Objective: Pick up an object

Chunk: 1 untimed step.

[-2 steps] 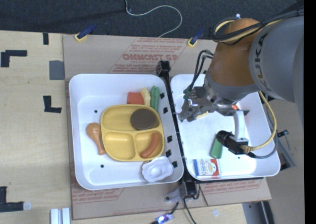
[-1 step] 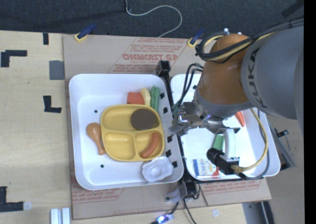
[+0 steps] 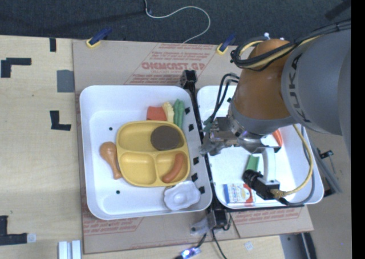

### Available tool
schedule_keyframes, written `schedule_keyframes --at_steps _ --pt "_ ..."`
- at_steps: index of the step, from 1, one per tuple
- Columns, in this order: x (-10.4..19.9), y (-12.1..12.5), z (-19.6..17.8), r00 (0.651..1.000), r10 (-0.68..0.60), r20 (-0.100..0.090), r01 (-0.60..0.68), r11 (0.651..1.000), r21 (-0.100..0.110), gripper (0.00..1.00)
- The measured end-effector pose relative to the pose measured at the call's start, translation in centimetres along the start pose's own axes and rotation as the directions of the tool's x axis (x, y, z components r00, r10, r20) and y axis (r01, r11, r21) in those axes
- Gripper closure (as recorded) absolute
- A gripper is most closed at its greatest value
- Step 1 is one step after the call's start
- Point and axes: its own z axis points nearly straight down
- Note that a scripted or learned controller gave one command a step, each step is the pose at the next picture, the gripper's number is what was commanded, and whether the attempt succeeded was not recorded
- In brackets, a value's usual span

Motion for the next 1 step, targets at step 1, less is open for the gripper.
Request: schedule_keyframes --at_steps 1 --pt "0.82 -1.01 1.19 1.000 0.000 0.000 0.000 1.000 0.001 1.00"
